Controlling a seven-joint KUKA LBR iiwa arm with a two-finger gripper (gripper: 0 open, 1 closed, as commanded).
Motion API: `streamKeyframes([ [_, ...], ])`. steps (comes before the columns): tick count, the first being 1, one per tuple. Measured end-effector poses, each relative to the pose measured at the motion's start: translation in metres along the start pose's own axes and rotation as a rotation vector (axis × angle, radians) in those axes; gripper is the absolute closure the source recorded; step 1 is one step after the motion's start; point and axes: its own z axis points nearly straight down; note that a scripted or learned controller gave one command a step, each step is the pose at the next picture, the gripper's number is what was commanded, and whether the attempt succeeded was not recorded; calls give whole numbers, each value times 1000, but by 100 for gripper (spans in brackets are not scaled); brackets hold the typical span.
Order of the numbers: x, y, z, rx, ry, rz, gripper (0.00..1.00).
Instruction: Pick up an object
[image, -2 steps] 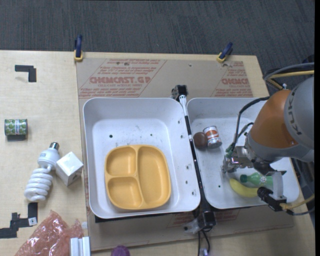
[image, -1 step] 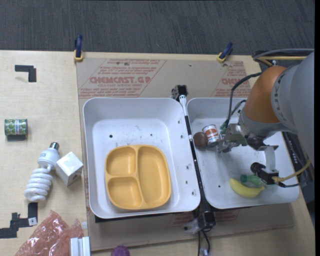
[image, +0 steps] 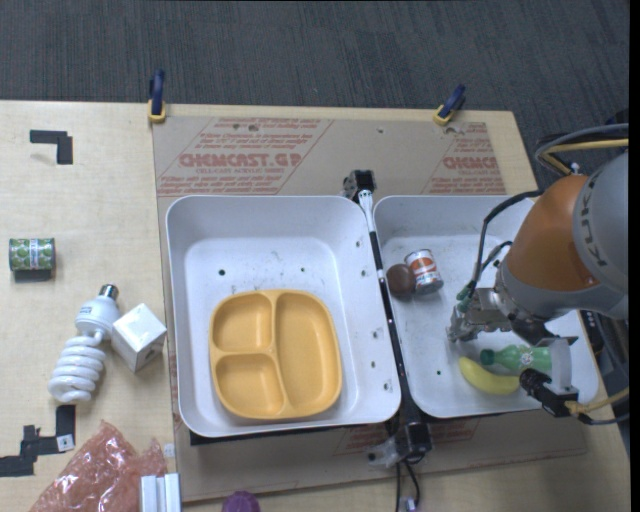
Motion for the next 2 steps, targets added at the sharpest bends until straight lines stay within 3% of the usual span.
streamKeyframes([
  [1, -12, 71, 0, -1, -1, -4, 0],
  [2, 1, 18, 0, 0, 0, 0, 0],
])
